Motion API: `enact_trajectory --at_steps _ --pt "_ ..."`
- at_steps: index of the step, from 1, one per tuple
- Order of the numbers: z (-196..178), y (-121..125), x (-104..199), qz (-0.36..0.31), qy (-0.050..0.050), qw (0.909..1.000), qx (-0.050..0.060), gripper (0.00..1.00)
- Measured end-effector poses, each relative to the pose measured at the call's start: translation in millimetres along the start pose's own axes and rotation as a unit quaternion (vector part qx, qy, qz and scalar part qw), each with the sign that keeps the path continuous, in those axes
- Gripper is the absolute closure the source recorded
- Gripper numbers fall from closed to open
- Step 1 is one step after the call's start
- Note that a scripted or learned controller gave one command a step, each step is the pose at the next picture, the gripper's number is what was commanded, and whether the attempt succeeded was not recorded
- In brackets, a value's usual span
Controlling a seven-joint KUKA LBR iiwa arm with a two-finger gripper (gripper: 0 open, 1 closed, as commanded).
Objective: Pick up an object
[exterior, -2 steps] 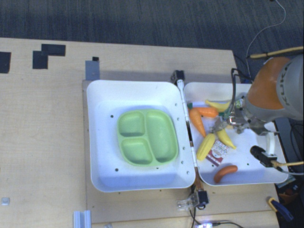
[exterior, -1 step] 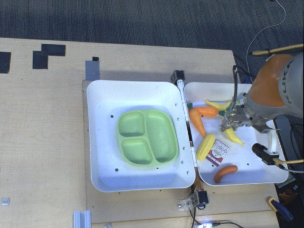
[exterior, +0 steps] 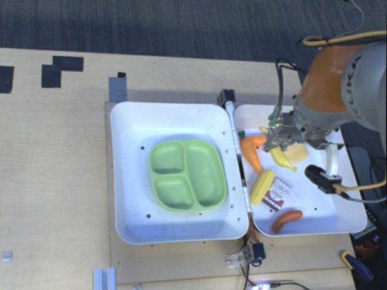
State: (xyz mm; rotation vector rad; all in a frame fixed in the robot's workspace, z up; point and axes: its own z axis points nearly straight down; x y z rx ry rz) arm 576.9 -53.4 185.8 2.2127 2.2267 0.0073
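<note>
The right bin (exterior: 347, 219) holds several toy foods. An orange carrot (exterior: 250, 152) lies near its left wall, with a yellow banana (exterior: 282, 158) to its right and a pale yellow wedge (exterior: 297, 154) beside that. A yellow corn cob (exterior: 261, 186) lies lower down, next to a small red-and-white packet (exterior: 277, 193). A brown sausage (exterior: 286, 219) rests near the front wall. My gripper (exterior: 280, 138) hangs low over the bin's back part, directly above the banana's upper end and just right of the carrot's top. The grey and orange wrist covers the bin's back right corner.
The left bin (exterior: 130, 162) holds a green divided plate (exterior: 187, 174). A black clamp (exterior: 227, 96) sits at the back where the two bins meet, and cables (exterior: 338, 189) run along the right bin's right side. The wooden bench (exterior: 54, 180) stretches out to the left.
</note>
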Motion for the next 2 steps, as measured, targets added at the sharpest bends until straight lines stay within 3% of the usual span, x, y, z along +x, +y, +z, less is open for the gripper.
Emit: enact_trajectory --at_steps 1,2 --pt "-31.4 -48.0 36.7 0.000 0.000 1.0000 0.002 1.00" --pt "-28.8 -89.7 30.5 0.002 0.000 1.0000 0.002 1.00"
